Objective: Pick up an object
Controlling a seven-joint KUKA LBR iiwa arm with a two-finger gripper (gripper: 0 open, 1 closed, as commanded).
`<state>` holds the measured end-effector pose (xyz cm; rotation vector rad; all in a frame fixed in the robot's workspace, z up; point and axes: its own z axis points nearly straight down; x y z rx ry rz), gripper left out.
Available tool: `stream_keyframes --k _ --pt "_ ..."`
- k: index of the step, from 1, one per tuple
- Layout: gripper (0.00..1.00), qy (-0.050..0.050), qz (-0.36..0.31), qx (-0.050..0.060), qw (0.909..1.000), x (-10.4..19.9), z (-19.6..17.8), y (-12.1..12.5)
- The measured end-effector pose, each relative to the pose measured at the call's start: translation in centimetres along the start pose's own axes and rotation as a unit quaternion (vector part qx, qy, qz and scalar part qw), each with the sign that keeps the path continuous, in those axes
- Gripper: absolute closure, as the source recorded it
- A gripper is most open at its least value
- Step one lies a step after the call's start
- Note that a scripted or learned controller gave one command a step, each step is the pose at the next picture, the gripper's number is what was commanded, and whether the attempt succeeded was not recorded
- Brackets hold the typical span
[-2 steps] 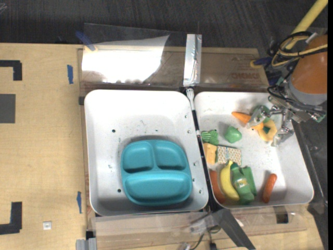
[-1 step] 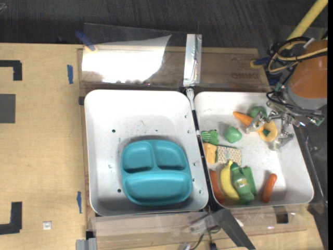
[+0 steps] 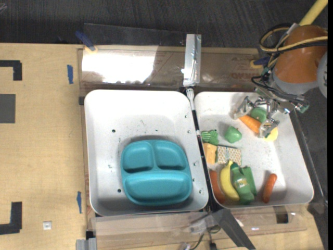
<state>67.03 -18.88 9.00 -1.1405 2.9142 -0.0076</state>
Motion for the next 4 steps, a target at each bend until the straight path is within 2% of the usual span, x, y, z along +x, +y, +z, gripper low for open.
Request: stream_keyframes --k 1,2,3,4 --pt "0.0 0.002 0.047 -0.003 0.9989 2.9 0.2 2.6" --pt "1.0 -0.003 0.048 0.0 0.9989 2.5 -1.3 2.5" --pt "0.0 -0.003 0.048 -0.001 0.9989 2.5 -1.1 2.5" --pt "0.0 0.002 0.021 -0.002 0.9998 2.0 0.2 3.3"
